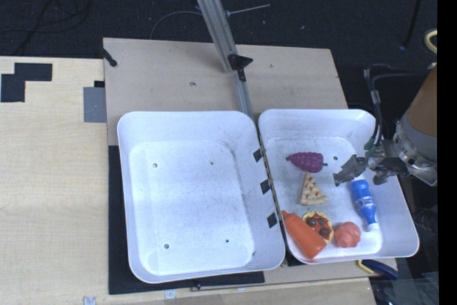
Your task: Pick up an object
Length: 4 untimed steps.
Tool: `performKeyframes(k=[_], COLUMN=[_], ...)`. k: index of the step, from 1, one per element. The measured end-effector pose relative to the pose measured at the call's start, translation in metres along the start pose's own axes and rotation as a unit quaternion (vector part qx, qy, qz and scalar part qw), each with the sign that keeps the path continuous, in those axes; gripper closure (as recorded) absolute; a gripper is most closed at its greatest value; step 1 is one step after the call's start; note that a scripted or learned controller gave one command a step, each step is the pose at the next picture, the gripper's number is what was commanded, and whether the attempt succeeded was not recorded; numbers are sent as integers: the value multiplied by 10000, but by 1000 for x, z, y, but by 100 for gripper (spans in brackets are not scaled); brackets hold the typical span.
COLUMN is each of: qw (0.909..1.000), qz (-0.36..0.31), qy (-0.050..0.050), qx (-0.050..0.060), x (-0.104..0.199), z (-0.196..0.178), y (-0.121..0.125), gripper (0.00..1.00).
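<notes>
The right bin [325,121] holds several toys. A blue bottle [364,203] lies near its right wall, a purple grape bunch [305,161] sits in the middle, and a pizza slice [312,191] is just below the grapes. An orange carrot [303,238], a small red and yellow piece [318,223] and a pink-red ball [346,234] lie along the front. My gripper [367,171] hangs over the right side of this bin, just beyond the bottle's upper end. It is open, with its dark fingers [349,170] spread and nothing between them.
The left bin [136,132] sits beside the right one, joined by black clips [265,186] at the shared wall. A metal rail [214,14] slants up from behind the bins. The arm's body [421,132] overhangs the right rim.
</notes>
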<state>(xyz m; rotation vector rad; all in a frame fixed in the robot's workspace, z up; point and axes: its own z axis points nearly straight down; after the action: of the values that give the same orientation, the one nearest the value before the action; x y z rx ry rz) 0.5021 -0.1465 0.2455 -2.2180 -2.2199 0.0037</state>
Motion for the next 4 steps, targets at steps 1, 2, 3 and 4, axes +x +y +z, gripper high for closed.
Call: performKeyframes(k=[1,2,3,4], qw=[10000,10000,10000,10000], qz=[3,4,13,3], qy=[0,2,-4,-7], qx=[6,9,-16,-35], x=[-3,-8,-9,-6], z=[62,120,108,65], y=[1,6,7,12], gripper=[0,0,100,100])
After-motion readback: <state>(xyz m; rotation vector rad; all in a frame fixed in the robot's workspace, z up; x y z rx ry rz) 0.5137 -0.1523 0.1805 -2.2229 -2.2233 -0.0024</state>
